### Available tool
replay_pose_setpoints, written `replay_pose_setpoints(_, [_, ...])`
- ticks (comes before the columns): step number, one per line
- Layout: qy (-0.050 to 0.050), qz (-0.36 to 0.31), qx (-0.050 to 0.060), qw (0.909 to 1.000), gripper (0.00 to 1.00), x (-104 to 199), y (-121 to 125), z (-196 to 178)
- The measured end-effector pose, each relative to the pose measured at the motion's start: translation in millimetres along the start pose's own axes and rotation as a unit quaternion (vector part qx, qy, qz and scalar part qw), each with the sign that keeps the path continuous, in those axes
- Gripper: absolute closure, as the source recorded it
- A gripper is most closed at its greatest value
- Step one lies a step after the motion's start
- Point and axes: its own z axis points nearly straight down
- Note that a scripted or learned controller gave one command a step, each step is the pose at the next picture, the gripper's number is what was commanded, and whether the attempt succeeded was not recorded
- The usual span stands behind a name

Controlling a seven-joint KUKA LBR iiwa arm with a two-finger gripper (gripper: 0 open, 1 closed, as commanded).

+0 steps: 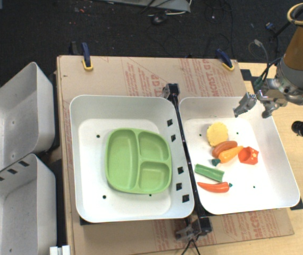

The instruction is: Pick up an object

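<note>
gripper hangs over the right bin, fingers apart I think; veggies sit bunched, so it could nudge neighbours and grab nothing

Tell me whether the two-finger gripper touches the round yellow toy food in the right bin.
Apart. The camera view shows the gripper hovering at the bin's upper rim, with bare white floor between it and the yellow toy food.

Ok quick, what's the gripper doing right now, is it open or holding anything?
Gripper: open, holding nothing, hanging over the far edge of the right bin, apart from the toy food.
</note>
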Motion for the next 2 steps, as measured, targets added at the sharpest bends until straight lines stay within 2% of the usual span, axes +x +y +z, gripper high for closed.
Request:
replay_pose_setpoints(1, [-0.001,-0.002,-0.007,1.0000,0.00,0.7,2.8,-8.5])
replay_pose_setpoints(2, [-0.001,-0.001,-0.005,1.0000,0.00,2.2,3.1,34.4])
